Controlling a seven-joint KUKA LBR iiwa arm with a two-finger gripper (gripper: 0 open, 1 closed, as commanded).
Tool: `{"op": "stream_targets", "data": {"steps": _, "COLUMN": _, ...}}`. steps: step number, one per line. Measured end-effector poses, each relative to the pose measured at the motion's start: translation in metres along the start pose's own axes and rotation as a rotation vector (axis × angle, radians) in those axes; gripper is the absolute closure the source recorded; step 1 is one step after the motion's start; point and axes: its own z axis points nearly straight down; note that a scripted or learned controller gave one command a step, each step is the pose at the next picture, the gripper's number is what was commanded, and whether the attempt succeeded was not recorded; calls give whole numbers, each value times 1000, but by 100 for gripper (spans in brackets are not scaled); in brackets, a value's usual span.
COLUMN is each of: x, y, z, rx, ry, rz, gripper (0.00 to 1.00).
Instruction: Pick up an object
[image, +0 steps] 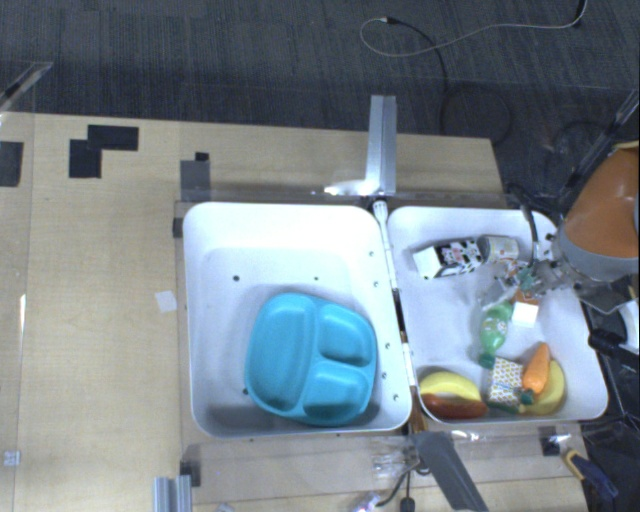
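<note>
i'm in the reach-in step, i'd say: arm (605, 215) sits over the right bin (440, 225) at its 3 o'clock edge, wrist angled toward the bin's middle, nothing lifted yet as far as i can see. gripper (528, 278) is a dark tangle w/ cables around it, and i can't tell how it's set.

candidates are all in the right bin. a white box w/ dark print (447, 257) lies at 11 o'clock. a clear bottle w/ green in it (493, 327) is near the center, just below-left of the gripper. a small white block (525, 314) is beside the bottle. along the 6 o'clock wall: a yellow-and-red fruit (450, 392), a patterned packet (505, 378), an orange carrot-like piece (536, 368), and a banana (550, 392) under it. left bin (215, 240) has a blue divided tray (312, 356) toward its 6 o'clock.

next move, imo: pick one target, prob the bottle or white block since they're closest, center over it, drop straight down, then close. the 6 o'clock pile is packed tight, items touching, so a clean grab there looks harder.

hard to read: tool end blurs into clutter at 1 o'clock in the bin, something clear/crinkly there i can't id. arm is cut off at frame's 3 o'clock edge. the banana is partly hidden by the carrot piece.
</note>
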Motion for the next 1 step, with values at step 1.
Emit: {"op": "stream_targets", "data": {"steps": 1, "x": -30, "y": 45, "z": 9, "rx": 6, "ry": 1, "rz": -186, "gripper": 0}}
